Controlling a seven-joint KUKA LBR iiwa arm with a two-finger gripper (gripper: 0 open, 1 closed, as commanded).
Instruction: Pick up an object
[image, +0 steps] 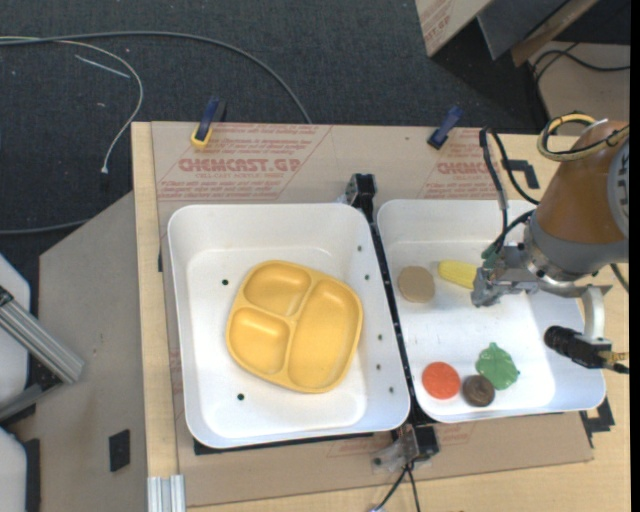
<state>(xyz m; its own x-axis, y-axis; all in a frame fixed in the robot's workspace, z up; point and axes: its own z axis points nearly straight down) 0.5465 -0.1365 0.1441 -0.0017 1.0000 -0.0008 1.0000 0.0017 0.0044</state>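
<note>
Approach step in hand, nothing lifted yet. Tool (484, 290) low in right bin (530, 320), just beside yellow piece (456, 273); spread or pressed together: cannot tell. Tan disc (416, 284) near; red ball (440, 379), brown ball (479, 391), green lump (497, 365) farther. Next: settle over yellow piece, close. Cardboard (240, 160) print: "CHEMCAST GP".

Red "CHEMCAST GP" print on cardboard sheet (250, 160)
</note>
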